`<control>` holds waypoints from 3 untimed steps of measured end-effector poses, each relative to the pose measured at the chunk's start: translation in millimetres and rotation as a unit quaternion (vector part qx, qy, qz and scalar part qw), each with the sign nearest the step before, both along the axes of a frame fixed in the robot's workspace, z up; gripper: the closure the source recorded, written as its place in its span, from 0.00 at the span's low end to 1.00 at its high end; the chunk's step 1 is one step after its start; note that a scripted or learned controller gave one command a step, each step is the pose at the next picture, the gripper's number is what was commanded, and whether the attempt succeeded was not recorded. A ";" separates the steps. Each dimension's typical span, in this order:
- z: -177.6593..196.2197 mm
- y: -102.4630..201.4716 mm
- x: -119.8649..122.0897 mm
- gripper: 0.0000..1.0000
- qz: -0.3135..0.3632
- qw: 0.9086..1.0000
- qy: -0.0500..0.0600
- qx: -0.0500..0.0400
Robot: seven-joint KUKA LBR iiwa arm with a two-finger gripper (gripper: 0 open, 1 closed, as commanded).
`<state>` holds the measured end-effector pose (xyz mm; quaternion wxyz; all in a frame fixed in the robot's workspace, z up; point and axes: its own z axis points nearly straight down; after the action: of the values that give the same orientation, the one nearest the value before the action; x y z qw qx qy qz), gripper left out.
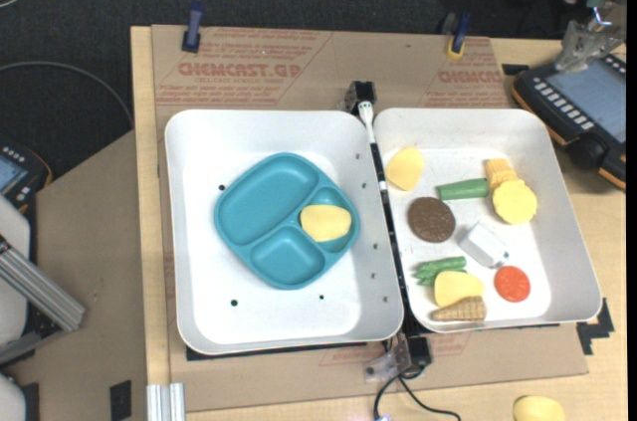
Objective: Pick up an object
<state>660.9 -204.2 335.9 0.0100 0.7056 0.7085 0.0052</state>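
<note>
Toys crowd the right bin (567, 210): brown disc (432, 219), clear block (485, 244), red disc (513, 284) nearly touch, so a grab could nudge neighbours. Gripper state: cannot tell.

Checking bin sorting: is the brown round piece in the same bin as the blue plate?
No, the brown round piece lies in the right bin, while the blue divided plate sits in the left bin.

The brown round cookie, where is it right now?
The brown cookie lies in the right bin, near its left wall, below the yellow piece and above the green beans.
</note>
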 end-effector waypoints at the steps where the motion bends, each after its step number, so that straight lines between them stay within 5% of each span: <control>1: 212.3 58.2 -8.7 1.00 0.001 1.000 -0.001 0.001; 2: 88.8 17.0 -30.8 1.00 -0.004 1.000 0.015 0.004; 3: -54.2 -21.0 4.4 1.00 -0.003 1.000 0.017 0.004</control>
<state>665.3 -225.2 281.7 -0.0051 0.7080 0.7062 -0.0036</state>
